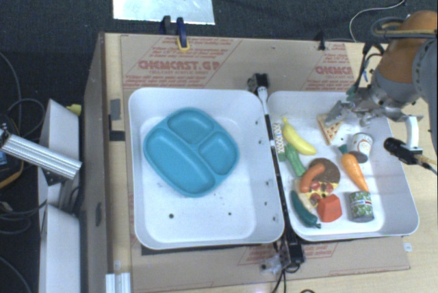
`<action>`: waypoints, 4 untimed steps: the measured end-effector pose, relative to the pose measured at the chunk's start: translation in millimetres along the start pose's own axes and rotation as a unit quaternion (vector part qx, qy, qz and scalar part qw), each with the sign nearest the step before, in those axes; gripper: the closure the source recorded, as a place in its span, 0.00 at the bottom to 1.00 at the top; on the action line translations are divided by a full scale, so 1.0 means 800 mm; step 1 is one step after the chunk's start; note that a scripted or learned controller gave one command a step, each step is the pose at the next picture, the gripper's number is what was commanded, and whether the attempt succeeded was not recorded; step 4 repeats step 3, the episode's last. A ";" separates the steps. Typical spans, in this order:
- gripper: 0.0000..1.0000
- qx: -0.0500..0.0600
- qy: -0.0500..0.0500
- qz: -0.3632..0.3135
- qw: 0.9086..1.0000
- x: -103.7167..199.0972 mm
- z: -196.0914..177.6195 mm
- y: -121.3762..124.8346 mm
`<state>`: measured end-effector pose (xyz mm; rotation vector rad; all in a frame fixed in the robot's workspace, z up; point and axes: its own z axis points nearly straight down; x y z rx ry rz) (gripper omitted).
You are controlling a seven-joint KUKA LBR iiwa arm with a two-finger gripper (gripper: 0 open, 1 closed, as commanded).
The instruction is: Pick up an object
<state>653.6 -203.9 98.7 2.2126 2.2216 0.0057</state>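
The arm (404,59) reached in from the right, its far side cut off by the picture's edge, and the gripper (342,110) hung over the upper part of the right bin (404,213). Whether it was open or closed could not be told, as the tip blurred into the grey metal around it. It sat just above a slice of pizza (330,129), near enough that touching or apart could not be judged.

The right bin was crowded. A banana (298,139) lay near the dividing rim, with a green vegetable (294,160) just below it and another green one (304,209) lower down. A carrot (354,171) lay between a small white cup (361,144) and a can (361,207). A brown and red cluster (319,179) and a red block (329,208) filled the middle; what the cluster was made of was hard to tell. Bare floor showed only along the right wall and the top corner.

The left bin (164,223) held a blue divided plate (191,150) near its centre, with open white floor all around it.
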 end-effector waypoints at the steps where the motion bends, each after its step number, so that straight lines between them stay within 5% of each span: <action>1: 0.00 0.003 0.001 0.001 1.000 0.041 0.018 -0.089; 2: 0.00 0.001 0.000 0.000 1.000 0.025 0.015 0.013; 3: 1.00 0.000 -0.001 -0.001 1.000 0.025 0.001 0.015; 4: 1.00 0.000 -0.001 -0.001 1.000 0.025 0.001 0.015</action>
